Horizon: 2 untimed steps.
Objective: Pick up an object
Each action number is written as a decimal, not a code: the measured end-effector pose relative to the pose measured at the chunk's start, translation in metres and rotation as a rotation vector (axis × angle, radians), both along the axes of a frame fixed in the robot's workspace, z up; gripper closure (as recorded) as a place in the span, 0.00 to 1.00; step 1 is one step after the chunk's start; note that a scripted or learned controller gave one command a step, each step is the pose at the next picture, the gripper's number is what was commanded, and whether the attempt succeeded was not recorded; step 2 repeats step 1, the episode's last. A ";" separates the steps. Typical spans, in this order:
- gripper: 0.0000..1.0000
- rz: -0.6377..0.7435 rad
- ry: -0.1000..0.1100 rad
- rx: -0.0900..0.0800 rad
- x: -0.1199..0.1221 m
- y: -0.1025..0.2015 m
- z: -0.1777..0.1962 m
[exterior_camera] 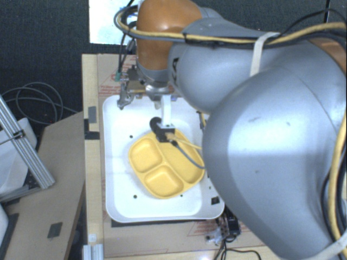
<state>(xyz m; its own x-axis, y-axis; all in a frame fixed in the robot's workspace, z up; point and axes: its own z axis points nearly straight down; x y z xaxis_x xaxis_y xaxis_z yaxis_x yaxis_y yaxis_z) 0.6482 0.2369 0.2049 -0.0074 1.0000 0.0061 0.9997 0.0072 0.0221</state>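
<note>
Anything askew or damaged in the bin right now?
Only the yellow divided tray: it lies turned diagonally to the walls of the white bin. No damage or spill visible; the arm hides its right edge.

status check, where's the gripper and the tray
gripper over far end of bin, beyond the tray. yellow tray lies mid-bin, not held. arm hides bin's right side.

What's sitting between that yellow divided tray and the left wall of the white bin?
Nothing. In the camera view, the stretch between the yellow tray and the left wall of the white bin is bare white floor.
</note>
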 end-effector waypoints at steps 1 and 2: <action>0.00 -0.002 0.023 -0.005 -0.091 -0.002 0.033; 0.00 -0.002 0.023 -0.005 -0.091 -0.002 0.033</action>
